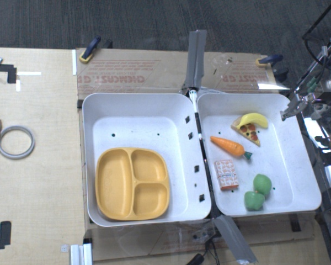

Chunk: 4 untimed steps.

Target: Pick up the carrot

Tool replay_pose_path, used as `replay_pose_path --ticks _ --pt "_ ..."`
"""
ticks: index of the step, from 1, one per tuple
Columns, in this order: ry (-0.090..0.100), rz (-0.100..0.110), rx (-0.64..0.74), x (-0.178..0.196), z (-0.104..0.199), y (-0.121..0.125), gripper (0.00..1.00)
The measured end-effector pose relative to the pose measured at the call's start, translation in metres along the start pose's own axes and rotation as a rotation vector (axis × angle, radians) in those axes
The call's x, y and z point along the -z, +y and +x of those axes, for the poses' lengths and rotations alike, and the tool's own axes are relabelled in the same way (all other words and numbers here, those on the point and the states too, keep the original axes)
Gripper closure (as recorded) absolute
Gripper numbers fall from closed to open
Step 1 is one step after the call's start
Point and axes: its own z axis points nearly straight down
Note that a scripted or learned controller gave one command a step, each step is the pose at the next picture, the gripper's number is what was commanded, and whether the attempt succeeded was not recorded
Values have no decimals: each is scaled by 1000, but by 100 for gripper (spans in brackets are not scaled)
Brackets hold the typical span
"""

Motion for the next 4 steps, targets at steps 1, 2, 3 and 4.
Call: replay_pose_path --ticks 1,2,3,4 --pt "1 0 198 -54 78 -13 0" --pt "0 -2 265 -164 118 -5 0" --pt "0 -2 259 -155 116 -5 100" --pt "-1 -3 244 -64 150 53 100"
